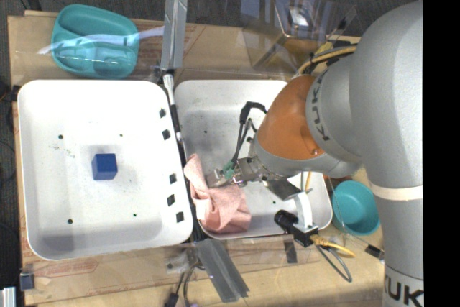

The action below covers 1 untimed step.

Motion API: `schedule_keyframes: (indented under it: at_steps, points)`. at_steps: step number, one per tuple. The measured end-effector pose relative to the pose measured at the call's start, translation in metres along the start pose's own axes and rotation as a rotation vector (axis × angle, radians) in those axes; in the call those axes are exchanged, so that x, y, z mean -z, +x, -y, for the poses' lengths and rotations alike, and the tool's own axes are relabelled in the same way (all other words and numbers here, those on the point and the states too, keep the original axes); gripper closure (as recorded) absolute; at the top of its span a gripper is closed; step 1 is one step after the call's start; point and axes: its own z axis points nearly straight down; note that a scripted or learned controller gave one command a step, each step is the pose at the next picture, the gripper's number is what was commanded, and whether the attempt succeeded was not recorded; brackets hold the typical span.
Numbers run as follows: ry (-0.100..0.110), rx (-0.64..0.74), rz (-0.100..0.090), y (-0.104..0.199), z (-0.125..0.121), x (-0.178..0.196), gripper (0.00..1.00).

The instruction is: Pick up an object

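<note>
Partly arm-hidden pink cloth, right bin

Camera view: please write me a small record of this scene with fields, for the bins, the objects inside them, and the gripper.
left bin: holds one blue cube, lying alone near its middle
right bin: holds a pink cloth, crumpled in the near left corner
gripper: low inside the right bin, at the upper edge of the pink cloth
grasp: cannot be judged from this view
arm: reaches over the right bin from the right
outside the bins: teal scoop behind the left bin; teal bowl right of the right bin
</note>
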Motion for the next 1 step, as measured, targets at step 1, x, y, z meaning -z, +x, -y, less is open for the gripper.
schedule_keyframes:
  at_steps: [1]
  points:
    - [0.0,0.003,0.0,-0.0001,-0.0009,0.0098,1.0]
